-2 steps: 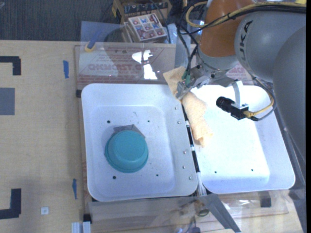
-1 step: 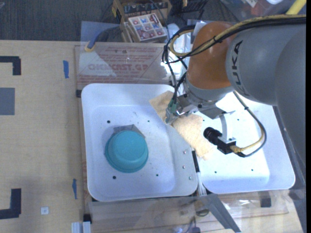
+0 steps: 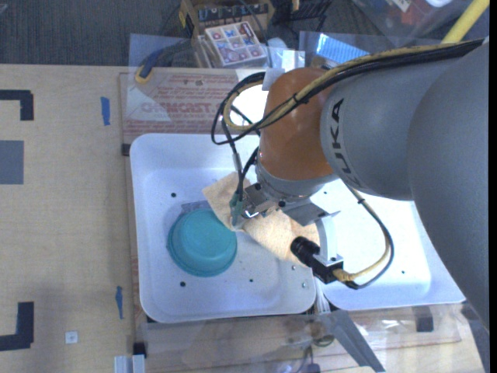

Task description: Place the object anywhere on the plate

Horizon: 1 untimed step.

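The gripper sits low over the left bin, hanging beneath the arm's orange band and the grey wrist below it. Its tip is tucked under the wrist housing, so whether it is spread or closed cannot be told, and nothing can be seen held in it. A small teal-green piece shows at the tip, just beside the edge of a tan cloth.

Nearest the camera, the front rim of the left bin runs along the wooden bench. Just behind that rim, in the bin's front-left part, lies a teal bowl-like plate, round and resting on the white floor. Its right edge is very near the gripper tip. A black connector with a yellow cable hangs off the wrist to the right, over the seam between the two bins.

The tan cloth lies flat in the middle of the left bin, right of the plate and partly hidden under the wrist. It is beside the plate, not on it.

The right bin is brightly lit and mostly covered by the grey arm.

Farther back, past the bins, a printed cardboard sheet lies on the bench, with a box of coloured items beyond it.
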### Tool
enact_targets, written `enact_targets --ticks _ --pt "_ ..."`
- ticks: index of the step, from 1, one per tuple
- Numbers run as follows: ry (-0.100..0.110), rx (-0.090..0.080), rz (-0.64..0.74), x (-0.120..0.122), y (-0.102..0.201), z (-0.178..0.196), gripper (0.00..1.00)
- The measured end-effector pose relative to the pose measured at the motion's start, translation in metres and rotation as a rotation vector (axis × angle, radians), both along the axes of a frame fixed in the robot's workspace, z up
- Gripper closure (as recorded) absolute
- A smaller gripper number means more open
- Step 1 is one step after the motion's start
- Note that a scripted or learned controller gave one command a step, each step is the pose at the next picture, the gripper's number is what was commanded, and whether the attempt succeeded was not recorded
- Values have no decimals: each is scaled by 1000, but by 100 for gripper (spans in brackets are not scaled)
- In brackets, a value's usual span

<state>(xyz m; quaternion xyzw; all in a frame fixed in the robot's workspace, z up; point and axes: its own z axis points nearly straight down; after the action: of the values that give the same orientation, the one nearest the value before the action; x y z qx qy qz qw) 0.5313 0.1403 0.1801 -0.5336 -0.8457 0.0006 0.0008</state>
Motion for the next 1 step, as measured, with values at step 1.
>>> enact_targets --ticks 1 --pt "-1 0 -1 0 -1 0 0"
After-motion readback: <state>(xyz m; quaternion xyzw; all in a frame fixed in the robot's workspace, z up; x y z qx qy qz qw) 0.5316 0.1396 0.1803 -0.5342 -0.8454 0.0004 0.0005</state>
